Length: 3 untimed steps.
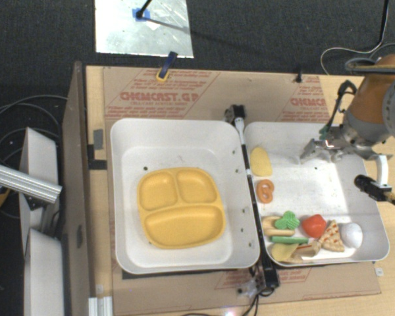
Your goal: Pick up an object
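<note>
Jaws spread open, holding nothing, low over right bin at one o'clock; toy food heaped at six o'clock; yellow divided tray in left bin.

The right bin's bare middle lies open; toy food crowds its near edge.

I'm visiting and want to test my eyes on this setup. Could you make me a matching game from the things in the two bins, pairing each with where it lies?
Things:
1. yellow divided plate
2. toy tomato
3. white egg
4. orange pretzel

Places:
A. near corner of the right bin
B. by the wall between the bins
C. left bin
D. between broccoli and pizza slice

Pairs: 1-C, 2-D, 3-A, 4-B
</note>
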### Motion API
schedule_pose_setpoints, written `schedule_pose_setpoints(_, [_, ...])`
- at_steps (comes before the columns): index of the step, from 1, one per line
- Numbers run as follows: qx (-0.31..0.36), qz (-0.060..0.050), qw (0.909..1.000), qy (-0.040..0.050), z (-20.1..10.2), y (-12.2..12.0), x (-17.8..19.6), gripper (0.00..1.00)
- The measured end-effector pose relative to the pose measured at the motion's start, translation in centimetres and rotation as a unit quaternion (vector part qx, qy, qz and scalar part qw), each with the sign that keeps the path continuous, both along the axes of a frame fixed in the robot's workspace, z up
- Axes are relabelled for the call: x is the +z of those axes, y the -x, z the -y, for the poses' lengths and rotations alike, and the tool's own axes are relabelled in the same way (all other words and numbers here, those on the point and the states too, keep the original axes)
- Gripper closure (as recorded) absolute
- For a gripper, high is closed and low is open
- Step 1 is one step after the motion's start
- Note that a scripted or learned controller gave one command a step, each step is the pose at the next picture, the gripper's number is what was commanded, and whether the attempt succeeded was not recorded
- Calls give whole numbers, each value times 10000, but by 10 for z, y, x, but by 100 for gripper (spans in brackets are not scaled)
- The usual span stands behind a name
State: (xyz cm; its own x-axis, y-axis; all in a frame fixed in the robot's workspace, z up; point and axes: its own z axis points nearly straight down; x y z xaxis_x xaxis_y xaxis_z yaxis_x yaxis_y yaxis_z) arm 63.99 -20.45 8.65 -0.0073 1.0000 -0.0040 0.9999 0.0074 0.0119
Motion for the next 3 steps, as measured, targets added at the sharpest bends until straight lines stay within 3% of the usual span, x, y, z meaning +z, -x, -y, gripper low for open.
schedule_pose_setpoints(1, [-49,-84,9999,-26,3,82,-3,0])
schedule_pose_setpoints(2, [-27,-37,10000,-14,2,77,9,100])
schedule_pose_setpoints(3, [-26,-40,10000,-15,2,77,9,0])
